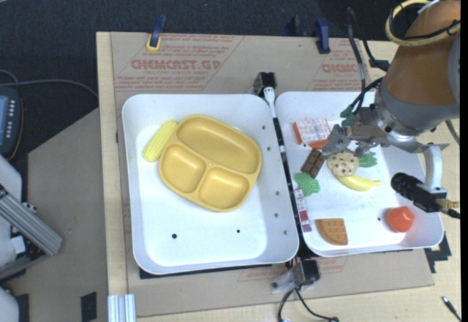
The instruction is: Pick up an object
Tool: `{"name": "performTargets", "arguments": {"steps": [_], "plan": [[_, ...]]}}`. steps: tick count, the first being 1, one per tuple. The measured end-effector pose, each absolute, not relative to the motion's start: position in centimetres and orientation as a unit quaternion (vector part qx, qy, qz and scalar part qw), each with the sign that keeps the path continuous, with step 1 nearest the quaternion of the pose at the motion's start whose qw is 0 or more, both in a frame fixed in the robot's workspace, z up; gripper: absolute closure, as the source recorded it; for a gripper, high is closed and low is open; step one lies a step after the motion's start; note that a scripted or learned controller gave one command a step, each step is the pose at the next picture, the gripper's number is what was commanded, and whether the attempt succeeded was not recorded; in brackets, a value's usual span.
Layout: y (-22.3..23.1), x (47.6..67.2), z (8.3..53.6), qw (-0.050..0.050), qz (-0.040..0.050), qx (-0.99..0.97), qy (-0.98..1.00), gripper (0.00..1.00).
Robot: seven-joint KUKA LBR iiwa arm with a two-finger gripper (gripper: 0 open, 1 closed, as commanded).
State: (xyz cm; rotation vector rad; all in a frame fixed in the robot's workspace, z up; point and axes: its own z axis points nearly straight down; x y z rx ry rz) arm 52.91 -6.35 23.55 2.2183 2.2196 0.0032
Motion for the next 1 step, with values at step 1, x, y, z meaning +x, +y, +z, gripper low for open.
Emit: {"name": "performTargets", "arguments": {"steps": [1], "plan": [[-6.89,52.78,23.31,0.0,-0.0001,0.707,0.707,1.0]]}}
